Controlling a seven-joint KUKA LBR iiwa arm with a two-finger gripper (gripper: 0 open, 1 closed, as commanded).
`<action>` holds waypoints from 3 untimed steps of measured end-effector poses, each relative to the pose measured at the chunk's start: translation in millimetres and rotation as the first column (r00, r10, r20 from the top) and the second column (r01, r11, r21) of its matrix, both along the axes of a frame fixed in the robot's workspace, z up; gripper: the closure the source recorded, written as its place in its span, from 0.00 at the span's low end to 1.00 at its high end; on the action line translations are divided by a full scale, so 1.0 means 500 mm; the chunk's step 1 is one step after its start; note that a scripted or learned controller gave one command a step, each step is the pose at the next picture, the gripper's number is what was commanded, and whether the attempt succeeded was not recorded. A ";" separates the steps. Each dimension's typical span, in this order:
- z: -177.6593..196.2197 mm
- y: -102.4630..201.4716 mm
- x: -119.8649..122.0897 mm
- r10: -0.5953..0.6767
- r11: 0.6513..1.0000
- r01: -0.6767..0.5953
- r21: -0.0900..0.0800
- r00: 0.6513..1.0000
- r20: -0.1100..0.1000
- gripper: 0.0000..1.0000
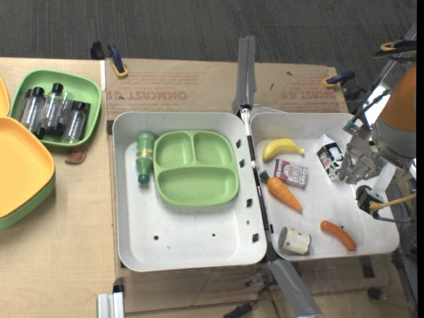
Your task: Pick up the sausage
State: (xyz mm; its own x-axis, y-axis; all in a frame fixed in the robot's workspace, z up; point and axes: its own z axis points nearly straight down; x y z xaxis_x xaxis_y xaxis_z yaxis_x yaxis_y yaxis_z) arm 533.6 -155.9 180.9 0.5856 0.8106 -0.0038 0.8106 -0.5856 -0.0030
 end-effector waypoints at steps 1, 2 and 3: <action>0.014 0.000 -0.001 0.004 1.000 -0.004 -0.001 1.000 -0.006 1.00; 0.029 0.000 -0.002 0.007 1.000 -0.007 -0.003 1.000 -0.012 1.00; 0.043 0.000 -0.003 0.010 1.000 -0.011 -0.004 1.000 -0.017 1.00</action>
